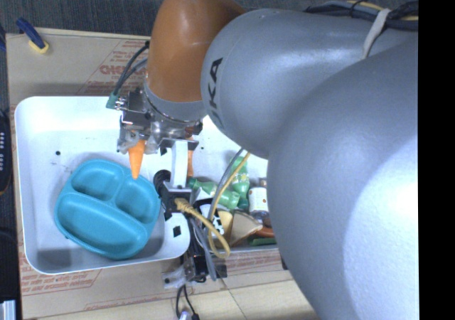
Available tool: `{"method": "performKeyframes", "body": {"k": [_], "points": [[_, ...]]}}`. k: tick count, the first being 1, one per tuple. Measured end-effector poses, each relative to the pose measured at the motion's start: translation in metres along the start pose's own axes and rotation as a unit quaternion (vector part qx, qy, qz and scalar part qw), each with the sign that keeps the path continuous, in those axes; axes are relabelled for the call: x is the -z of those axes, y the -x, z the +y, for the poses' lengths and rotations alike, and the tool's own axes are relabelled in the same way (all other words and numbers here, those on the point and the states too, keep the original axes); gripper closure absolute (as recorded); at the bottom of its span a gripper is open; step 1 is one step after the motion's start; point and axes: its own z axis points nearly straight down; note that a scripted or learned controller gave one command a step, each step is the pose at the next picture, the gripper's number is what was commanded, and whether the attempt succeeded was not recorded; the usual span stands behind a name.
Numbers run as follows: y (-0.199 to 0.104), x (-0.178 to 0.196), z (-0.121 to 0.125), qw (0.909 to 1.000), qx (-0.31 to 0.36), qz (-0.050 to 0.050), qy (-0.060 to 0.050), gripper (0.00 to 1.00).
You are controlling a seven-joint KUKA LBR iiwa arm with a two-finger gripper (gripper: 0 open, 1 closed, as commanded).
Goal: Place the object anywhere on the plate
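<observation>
A blue plate (106, 206) with three compartments lies in the left white bin (43, 141). My gripper (139, 146) hangs below the orange wrist band, just over the plate's far right edge. It is shut on a small orange cone-shaped object (135, 161) that points down, with its tip just above the plate's rim. The grey arm hides the upper part of the object and much of the gripper.
Several small things lie in the right bin next to the plate, among them a green piece (229, 195), a brown wedge (242, 226) and a thin orange stick (189, 163). The arm covers most of that bin. A blue and yellow tool (32, 35) rests on the cardboard at the far left.
</observation>
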Motion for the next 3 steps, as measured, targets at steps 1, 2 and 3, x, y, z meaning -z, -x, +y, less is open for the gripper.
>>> {"method": "performKeyframes", "body": {"k": [1,2,3], "points": [[0.068,-0.066,-0.014,0.9853,0.171,-0.005,-0.004,1.0],[0.016,-0.035,-0.031,0.9287,0.371,-0.004,0.0,1.0],[0.017,-0.035,-0.031,0.9291,0.37,-0.004,0.0,0.0]]}}
